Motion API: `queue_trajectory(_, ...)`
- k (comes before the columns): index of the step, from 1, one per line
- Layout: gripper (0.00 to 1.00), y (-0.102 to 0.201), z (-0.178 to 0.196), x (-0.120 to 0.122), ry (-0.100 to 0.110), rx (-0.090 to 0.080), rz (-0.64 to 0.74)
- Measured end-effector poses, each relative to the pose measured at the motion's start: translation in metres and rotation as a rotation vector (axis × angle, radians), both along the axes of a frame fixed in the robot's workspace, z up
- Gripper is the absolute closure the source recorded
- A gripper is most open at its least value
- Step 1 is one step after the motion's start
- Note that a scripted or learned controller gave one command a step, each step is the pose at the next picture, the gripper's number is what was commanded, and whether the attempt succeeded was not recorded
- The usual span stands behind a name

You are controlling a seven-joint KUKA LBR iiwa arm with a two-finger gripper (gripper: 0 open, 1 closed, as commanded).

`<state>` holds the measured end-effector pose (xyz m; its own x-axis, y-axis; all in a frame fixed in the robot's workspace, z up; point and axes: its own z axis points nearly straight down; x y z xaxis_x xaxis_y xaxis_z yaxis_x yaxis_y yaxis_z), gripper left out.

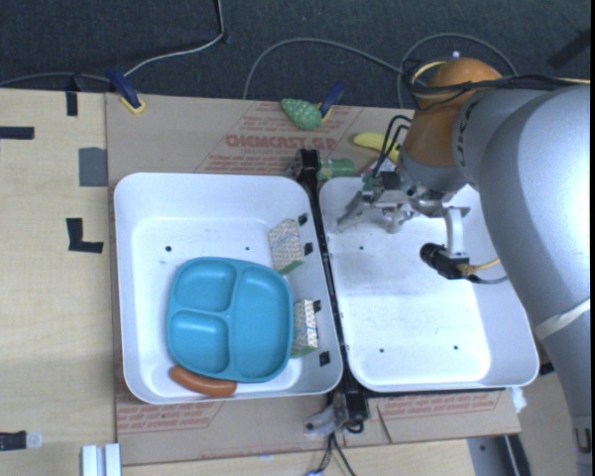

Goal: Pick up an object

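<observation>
The left bin holds a blue divided plate. An orange sausage lies against the plate's front edge. One patterned packet sits at the plate's back right and another at its right side. My gripper hangs low over the back left corner of the right bin, close to the divider between the bins. I see nothing held in it.
Behind the bins on the cardboard lie a green object and a yellow one. A small green piece sits at the right bin's back rim. Cables run across the dark floor at the back. The grey arm covers the right bin's right side.
</observation>
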<state>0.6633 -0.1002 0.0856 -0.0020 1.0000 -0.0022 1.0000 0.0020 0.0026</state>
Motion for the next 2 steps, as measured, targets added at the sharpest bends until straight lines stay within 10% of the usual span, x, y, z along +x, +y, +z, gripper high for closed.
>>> queue_trajectory(1, 0.0, 0.002, 0.0, 0.005, 0.001, 0.001, -0.001)
queue_trajectory(2, 1.0, 0.002, 0.01, 0.006, 0.0, -0.001, 0.001)
